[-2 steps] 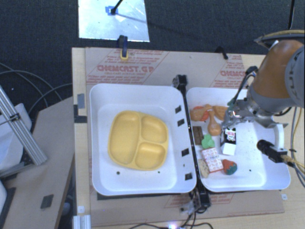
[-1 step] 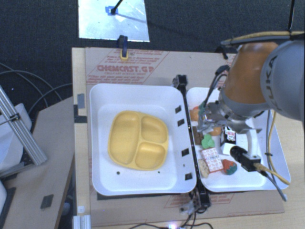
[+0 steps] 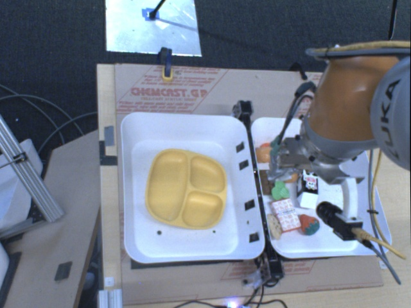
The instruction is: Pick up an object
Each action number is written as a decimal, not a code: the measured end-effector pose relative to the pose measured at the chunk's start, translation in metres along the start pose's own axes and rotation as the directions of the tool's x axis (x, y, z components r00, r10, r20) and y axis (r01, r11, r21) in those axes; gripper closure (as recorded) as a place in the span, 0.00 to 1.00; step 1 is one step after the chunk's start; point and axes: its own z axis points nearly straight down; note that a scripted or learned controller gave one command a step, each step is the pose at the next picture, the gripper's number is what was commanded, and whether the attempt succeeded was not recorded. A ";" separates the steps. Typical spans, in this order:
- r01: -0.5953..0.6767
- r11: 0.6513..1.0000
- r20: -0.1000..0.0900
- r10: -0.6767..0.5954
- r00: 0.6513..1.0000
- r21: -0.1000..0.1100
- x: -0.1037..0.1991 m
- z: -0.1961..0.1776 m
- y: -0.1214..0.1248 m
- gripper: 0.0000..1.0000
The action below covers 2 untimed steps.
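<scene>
My gripper (image 3: pixel 278 171) hangs low over the left part of the right bin (image 3: pixel 334 252), with the grey and orange arm above it hiding much of that bin. Just below the gripper lies a small green object (image 3: pixel 280 191). An orange object (image 3: pixel 264 153) sits just to the gripper's upper left. Nearer the front are a pink and white checkered block (image 3: pixel 286 213), a tan cracker-like piece (image 3: pixel 274 226) and a red and teal object (image 3: pixel 309 224). A black and white box (image 3: pixel 310 183) and a white block (image 3: pixel 307 201) lie to the right of the green object.
The left bin (image 3: pixel 141 236) holds a yellow divided plate (image 3: pixel 186 188). A black divider with clips (image 3: pixel 250 172) runs between the two bins. Both bins rest on a cardboard sheet (image 3: pixel 173 88), with a blue and yellow clamp (image 3: pixel 166 66) at its back edge.
</scene>
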 end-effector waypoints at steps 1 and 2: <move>-0.013 1.000 0.005 0.013 1.000 0.002 -0.069 -0.011 -0.004 1.00; -0.008 1.000 0.004 0.008 1.000 0.009 -0.084 0.060 0.047 1.00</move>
